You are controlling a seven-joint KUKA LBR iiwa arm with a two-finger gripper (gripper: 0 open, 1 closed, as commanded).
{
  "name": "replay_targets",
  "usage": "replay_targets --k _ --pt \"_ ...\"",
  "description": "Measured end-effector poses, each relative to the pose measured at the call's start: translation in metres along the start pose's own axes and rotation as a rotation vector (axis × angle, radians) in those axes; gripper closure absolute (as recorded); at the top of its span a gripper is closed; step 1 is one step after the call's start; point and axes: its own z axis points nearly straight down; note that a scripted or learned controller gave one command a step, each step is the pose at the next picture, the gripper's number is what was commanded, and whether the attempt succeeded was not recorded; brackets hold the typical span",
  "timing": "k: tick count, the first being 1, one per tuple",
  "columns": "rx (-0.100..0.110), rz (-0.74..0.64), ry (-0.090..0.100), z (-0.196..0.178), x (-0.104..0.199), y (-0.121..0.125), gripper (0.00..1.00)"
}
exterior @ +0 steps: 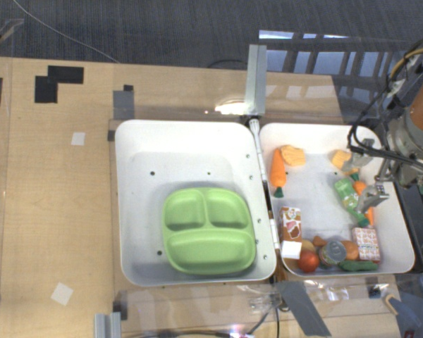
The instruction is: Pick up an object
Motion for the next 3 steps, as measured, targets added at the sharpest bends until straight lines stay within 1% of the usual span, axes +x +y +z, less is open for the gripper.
replay_targets --k 1,2,3 --pt "-0.003 -0.026 0.011 0.102 -0.043 -0.046 0.0" --pt "0.002 0.018 -0.007 0.168 -0.044 -0.064 0.0" --pt "0.002 -0.047 -0.004 0.169 -0.052 -0.046 0.0"
